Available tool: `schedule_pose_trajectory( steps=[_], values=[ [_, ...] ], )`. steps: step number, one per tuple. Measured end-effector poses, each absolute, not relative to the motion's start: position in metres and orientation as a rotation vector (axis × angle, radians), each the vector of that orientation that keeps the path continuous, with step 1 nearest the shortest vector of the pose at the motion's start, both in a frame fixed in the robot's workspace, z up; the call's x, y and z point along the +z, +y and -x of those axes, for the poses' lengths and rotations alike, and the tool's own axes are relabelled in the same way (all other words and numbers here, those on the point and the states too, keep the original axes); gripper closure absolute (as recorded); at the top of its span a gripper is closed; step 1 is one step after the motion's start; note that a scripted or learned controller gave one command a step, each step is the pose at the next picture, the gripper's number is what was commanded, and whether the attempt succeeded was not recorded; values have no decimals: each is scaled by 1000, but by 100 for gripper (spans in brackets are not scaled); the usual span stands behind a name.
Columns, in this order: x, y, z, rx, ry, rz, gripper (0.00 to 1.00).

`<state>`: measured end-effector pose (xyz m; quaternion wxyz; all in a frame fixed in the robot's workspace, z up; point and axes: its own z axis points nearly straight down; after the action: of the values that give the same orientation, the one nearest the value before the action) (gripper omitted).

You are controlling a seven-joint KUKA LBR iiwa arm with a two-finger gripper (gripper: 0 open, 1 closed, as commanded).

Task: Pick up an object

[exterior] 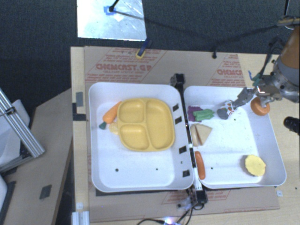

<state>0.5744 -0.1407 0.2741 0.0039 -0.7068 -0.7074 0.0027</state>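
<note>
My gripper [225, 111] hangs low over the back of the right bin [276, 172], on the grey arm that comes in from the right. Just left of it lies a green and purple toy vegetable [200, 113], a small gap away. A tan sandwich wedge [201, 134] sits below that. A red sausage [200, 165] lies along the bin's left wall. A yellow round piece [254, 165] rests at the front right. An orange fruit [260, 107] sits at the bin's right rim, under the arm.
The left bin [101, 172] holds a yellow divided plate [144, 124] with an orange carrot [110, 112] at its left side. A black divider [184, 125] runs between the bins. A metal sheet [111, 12] lies beyond the bench.
</note>
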Motion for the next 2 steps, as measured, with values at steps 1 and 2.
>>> schedule_pose_trajectory(
  steps=[1,2],
  values=[
    [280,-141,-576,-2,-2226,2219,0],
    [218,-135,-576,2,-2221,2218,0]
  ],
)
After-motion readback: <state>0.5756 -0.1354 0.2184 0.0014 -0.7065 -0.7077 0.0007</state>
